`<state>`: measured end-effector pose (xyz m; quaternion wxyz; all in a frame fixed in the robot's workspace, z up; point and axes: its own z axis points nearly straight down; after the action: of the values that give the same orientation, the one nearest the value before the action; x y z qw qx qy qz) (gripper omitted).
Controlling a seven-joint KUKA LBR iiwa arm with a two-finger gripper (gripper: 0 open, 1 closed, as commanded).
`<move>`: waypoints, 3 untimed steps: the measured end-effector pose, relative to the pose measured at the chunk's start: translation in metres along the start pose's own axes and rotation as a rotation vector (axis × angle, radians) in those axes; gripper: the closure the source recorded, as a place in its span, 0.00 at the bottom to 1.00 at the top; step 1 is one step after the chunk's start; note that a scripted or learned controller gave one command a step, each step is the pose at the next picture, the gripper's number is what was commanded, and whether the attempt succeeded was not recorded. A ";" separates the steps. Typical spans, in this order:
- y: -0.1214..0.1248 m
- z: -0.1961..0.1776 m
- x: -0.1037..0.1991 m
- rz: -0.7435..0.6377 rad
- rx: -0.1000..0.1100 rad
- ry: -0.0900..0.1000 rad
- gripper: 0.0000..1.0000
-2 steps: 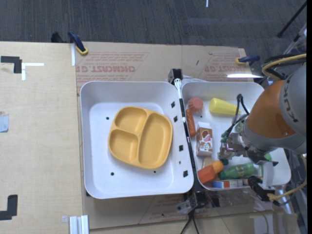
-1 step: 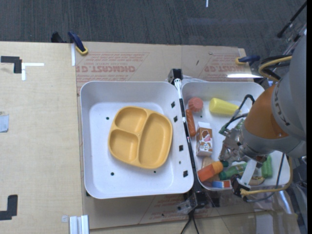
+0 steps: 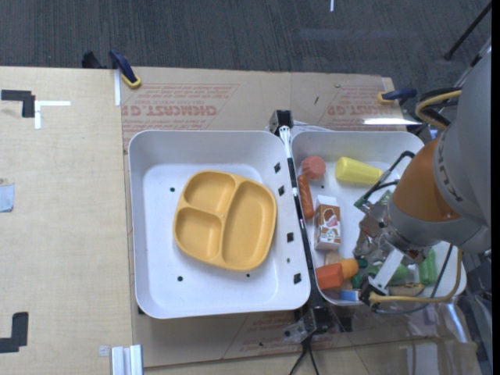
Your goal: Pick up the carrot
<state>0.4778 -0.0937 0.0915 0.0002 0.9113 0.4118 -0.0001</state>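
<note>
The carrot [image 3: 331, 274] is a short orange piece lying near the front left corner of the right bin [image 3: 406, 141]. My gripper [image 3: 370, 266] hangs low over the front of that bin, just right of the carrot's end and close to touching it. The grey arm with its orange band [image 3: 422, 190] reaches in from the right and covers the bin's right side. I see nothing lifted off the bin floor.
The right bin also holds a small milk carton [image 3: 328, 223], a brown sausage [image 3: 305, 197], a red round piece [image 3: 314, 166], a yellow piece [image 3: 358, 171] and a green piece [image 3: 426, 266]. A yellow divided plate [image 3: 225, 219] lies in the left bin [image 3: 148, 233].
</note>
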 end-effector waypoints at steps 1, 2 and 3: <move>0.004 -0.001 -0.003 0.230 0.000 0.001 0.00; 0.000 -0.001 0.001 0.382 0.000 0.002 0.00; 0.035 -0.003 -0.032 0.637 -0.007 0.010 0.00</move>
<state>0.4826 -0.1409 0.0946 0.0013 0.9944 0.1058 0.0060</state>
